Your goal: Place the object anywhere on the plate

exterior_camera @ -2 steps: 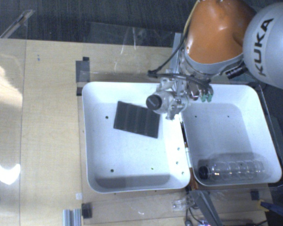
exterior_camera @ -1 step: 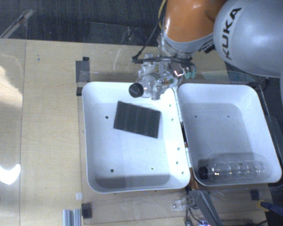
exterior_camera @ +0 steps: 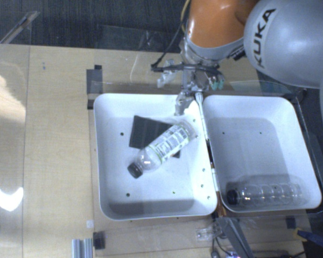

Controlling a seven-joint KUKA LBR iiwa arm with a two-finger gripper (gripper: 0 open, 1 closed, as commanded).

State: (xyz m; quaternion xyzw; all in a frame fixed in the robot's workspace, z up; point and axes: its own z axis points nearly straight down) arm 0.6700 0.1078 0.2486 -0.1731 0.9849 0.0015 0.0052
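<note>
A clear plastic bottle (exterior_camera: 162, 148) lies on its side in the left bin (exterior_camera: 110, 198), tilted so its dark cap points toward the bin's near-left part and its base toward the far-right corner. It rests partly on a flat black plate (exterior_camera: 144, 130), covering the plate's right portion; the plate's left part shows bare on the bin floor.

The gripper (exterior_camera: 184, 102) hangs above the far edge of the left bin, close to the wall shared by the two bins. The bottle's base lies just below and slightly left of the fingertips, near them, but nothing shows between the fingers. Whether the fingers stand wide or narrow cannot be told; they read as one pale, slim shape from this angle.

To the right of the fingers sits the right bin (exterior_camera: 258, 117). A second clear bottle (exterior_camera: 265, 194) lies along its near wall, well apart from the fingers, dark cap pointing left. Above the gripper rises the grey arm (exterior_camera: 290, 31) with its orange band (exterior_camera: 218, 9).
</note>
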